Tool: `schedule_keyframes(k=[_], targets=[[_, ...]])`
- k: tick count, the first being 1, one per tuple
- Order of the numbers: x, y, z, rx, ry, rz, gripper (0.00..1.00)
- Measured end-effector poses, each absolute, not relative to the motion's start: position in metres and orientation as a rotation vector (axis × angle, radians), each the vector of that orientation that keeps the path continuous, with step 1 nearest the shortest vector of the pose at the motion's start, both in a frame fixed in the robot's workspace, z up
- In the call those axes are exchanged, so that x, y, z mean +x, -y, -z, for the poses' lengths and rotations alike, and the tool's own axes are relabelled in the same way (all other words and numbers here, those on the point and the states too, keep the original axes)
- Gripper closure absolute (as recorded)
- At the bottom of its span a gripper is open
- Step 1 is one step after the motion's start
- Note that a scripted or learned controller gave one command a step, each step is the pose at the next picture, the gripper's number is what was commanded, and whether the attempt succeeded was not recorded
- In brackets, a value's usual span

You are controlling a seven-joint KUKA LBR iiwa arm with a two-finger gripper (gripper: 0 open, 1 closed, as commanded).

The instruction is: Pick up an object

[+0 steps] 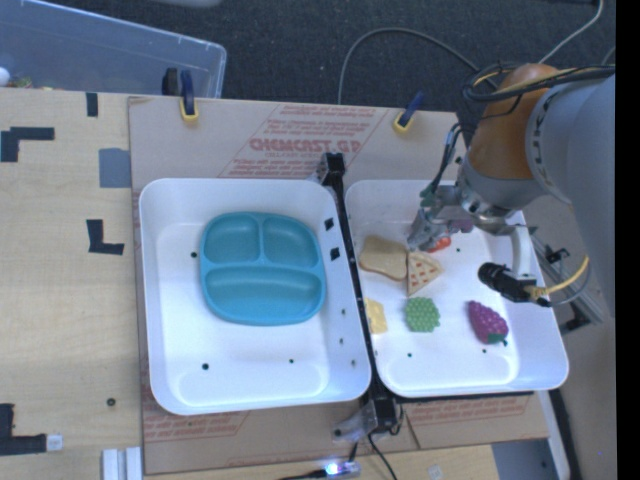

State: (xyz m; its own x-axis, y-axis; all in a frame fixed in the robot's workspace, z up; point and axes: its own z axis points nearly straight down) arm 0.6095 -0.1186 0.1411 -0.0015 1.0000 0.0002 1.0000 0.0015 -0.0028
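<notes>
My gripper (430, 234) is low in the right bin (540, 368), in its upper middle, just above the tip of a pizza slice toy (422, 271). A small red-orange piece (458, 230) lies right beside the gripper; whether it is held is not clear. A tan bread slice (381, 257) lies left of the pizza slice. Along the bin's front sit a yellow cheese piece (375, 316), a green bumpy vegetable (422, 314) and a purple grape bunch (487, 321).
The left bin (170, 368) holds a blue divided plate (263, 268). The wall between the bins (350, 278) runs close to the bread and cheese. The arm's grey body (560, 138) hangs over the right bin's far right corner.
</notes>
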Motion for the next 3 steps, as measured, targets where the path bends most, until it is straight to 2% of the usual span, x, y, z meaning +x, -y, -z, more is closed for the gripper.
schedule_keyframes(k=[2, 3], targets=[[0.611, 0.115, -0.226, -2.218, 2.223, -0.003, 1.0], [0.608, 0.065, -0.213, -2.211, 2.224, -0.008, 1.0]])
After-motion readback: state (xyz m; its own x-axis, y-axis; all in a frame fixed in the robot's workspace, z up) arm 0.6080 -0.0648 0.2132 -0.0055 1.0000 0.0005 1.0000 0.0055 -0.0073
